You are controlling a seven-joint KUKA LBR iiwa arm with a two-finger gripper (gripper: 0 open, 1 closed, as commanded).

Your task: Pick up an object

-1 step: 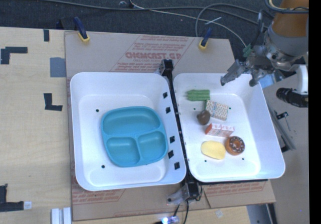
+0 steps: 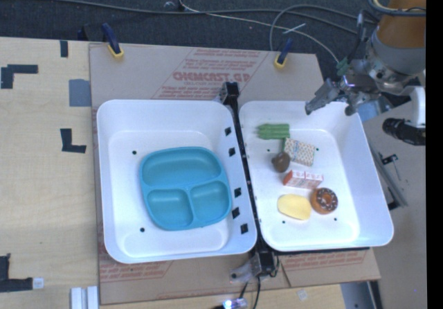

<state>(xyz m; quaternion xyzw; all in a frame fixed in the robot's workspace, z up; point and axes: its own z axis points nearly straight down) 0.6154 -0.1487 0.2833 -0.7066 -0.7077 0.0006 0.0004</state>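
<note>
The right bin (image 2: 367, 183) holds several small items. A green piece (image 2: 273, 131) lies at its far side, with a patterned box (image 2: 300, 152) and a small brown lump (image 2: 280, 161) just below it. Nearer the front are a red and white pack (image 2: 302, 178), a yellow block (image 2: 295, 207) and a chocolate doughnut (image 2: 324, 200). My gripper (image 2: 332, 107) hovers over the bin's far right corner, up and to the right of the green piece. It is open, with nothing between its fingers.
The left bin (image 2: 111, 162) carries a blue three-compartment tray (image 2: 185, 186). A black divider (image 2: 239, 162) runs between the bins. Cables (image 2: 291, 20) trail across the dark floor behind, and two yellow clamps (image 2: 115, 51) hold the cardboard base.
</note>
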